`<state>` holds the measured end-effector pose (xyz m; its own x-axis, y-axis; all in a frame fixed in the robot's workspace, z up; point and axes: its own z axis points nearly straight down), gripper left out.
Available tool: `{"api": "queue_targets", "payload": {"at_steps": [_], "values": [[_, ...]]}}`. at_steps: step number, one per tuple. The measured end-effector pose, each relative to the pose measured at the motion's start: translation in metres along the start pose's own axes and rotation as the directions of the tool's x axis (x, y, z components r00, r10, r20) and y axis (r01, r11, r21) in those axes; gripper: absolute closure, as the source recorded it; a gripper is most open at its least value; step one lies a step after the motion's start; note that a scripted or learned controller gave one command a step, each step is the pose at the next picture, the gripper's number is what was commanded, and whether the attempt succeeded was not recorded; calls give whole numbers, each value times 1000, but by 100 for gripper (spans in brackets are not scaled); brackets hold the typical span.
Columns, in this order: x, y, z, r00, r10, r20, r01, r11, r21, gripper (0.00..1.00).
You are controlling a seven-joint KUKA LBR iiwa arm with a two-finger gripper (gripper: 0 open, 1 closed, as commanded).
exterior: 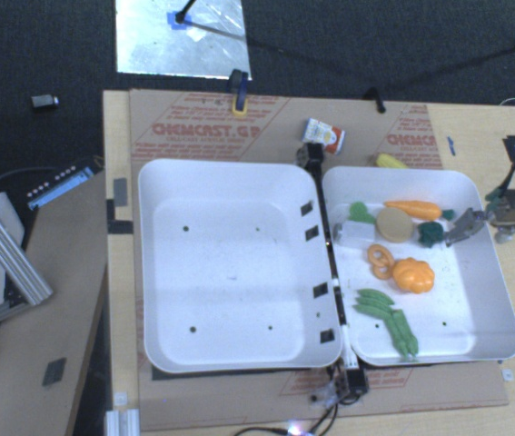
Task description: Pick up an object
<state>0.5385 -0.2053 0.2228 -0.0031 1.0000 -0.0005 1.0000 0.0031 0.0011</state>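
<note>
The right bin [484,325] holds several toy foods: an orange carrot [413,209], a beige round piece [395,225], a small dark green piece [431,234], an orange pretzel ring [381,260], an orange pepper [413,275], green pea pods [390,316] and a light green piece [361,213]. My gripper [465,226] reaches in over the bin's right rim. It hangs just right of the dark green piece and the carrot's tip. Nothing shows in its grasp.
The left bin [230,262] lies beside the right one, joined by black clips along the shared wall. On the cardboard behind the bins lie a yellow piece [389,162], a small carton [322,134] and a yellow-blue clamp [238,94].
</note>
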Motion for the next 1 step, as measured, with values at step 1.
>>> {"api": "queue_targets", "payload": {"at_steps": [1], "values": [[86,-13,137,1000,-7,-9,7,1000,14,0]]}}
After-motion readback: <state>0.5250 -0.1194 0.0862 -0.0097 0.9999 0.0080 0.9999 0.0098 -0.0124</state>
